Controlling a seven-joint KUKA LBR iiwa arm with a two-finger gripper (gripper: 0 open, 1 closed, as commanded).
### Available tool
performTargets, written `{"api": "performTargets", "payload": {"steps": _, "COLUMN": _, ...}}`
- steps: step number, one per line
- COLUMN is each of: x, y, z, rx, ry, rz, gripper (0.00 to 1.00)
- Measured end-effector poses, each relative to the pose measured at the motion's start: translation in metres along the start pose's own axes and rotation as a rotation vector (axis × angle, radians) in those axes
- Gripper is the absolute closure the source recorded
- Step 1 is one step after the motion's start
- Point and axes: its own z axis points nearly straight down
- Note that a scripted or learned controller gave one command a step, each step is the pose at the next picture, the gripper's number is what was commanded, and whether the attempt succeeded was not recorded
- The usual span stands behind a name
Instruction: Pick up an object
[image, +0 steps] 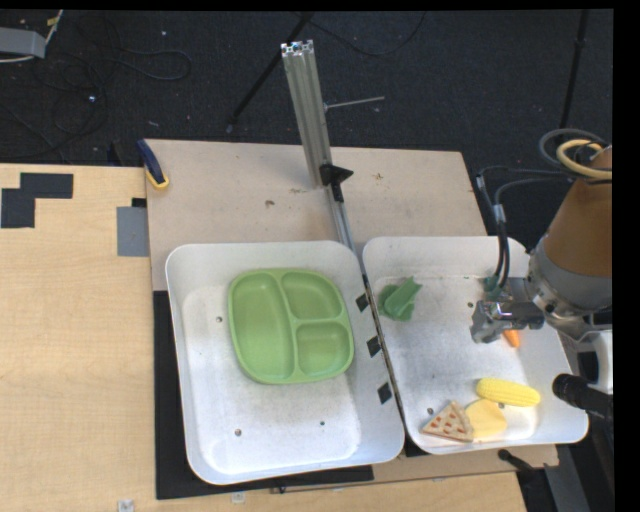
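Camera view has the end effector (492, 322) low in the right bin (440, 345), just beside an orange bit (513, 339); can't tell its grip state.

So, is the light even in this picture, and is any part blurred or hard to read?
Camera view: soft, even light, with no strong glare on the white bins; the green plate is sharp with a faint shadow; the gripper is small and murky, so its fingers are unclear; the orange piece beside it is partly hidden; the floor behind is dark.
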Motion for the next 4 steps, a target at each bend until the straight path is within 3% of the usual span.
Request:
{"api": "performTargets", "payload": {"steps": 1, "x": -0.001, "y": 0.001, "z": -0.031, "rx": 0.002, "ry": 0.000, "rz": 0.000, "gripper": 1.00}}
{"api": "performTargets", "payload": {"steps": 3, "x": 0.104, "y": -0.005, "z": -0.026, "rx": 0.007, "ry": 0.002, "rz": -0.004, "gripper": 1.00}}
{"api": "performTargets", "payload": {"steps": 4, "x": 0.151, "y": 0.001, "z": -0.003, "rx": 0.009, "ry": 0.001, "rz": -0.003, "gripper": 1.00}}
